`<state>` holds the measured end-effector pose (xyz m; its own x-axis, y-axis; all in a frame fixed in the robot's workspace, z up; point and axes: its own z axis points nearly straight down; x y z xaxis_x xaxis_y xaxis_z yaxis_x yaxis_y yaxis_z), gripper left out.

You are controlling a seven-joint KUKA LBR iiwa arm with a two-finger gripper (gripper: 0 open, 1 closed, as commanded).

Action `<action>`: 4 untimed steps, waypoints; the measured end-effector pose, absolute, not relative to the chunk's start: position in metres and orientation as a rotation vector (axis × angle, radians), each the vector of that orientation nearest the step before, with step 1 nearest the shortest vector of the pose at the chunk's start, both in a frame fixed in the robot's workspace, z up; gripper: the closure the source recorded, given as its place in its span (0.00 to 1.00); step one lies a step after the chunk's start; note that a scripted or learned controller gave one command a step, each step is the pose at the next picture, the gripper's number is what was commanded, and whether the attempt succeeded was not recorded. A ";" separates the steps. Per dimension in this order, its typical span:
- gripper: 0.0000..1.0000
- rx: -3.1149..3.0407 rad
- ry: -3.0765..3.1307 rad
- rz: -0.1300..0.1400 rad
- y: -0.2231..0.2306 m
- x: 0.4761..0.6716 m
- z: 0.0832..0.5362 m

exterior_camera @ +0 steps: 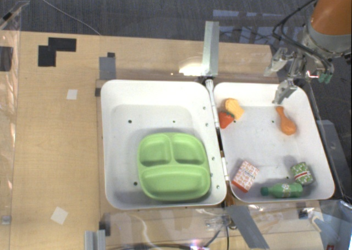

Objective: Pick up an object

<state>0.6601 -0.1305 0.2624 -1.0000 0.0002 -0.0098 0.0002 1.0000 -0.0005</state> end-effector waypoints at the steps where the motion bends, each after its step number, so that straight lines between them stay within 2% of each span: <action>1: 0.00 0.639 3.073 0.001 -0.136 0.619 0.172; 2: 0.00 0.567 3.074 -0.002 -0.192 0.616 0.090; 3: 1.00 0.552 3.068 -0.001 -0.189 0.619 0.104; 4: 1.00 0.692 3.047 0.009 -0.089 0.584 0.091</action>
